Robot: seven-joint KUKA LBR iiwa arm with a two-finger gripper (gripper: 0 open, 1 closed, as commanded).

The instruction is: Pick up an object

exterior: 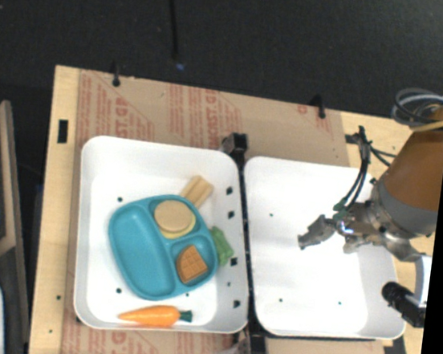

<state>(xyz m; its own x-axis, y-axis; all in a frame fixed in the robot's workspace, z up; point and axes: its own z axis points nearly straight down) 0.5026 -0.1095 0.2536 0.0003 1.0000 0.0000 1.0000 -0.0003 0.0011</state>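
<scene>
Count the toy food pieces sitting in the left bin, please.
5, with more possibly hidden under the tray: a round biscuit and a waffle on the blue tray, a wooden block behind it, a green piece beside it, a carrot in front.

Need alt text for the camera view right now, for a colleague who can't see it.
The gripper hovers over the right bin, holding nothing visible. The left bin holds a blue divided tray carrying two toy foods, a carrot lying in front.

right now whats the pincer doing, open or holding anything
Pincer: over the right bin, nothing visible between its fingers; open or closed cannot be told.
</scene>
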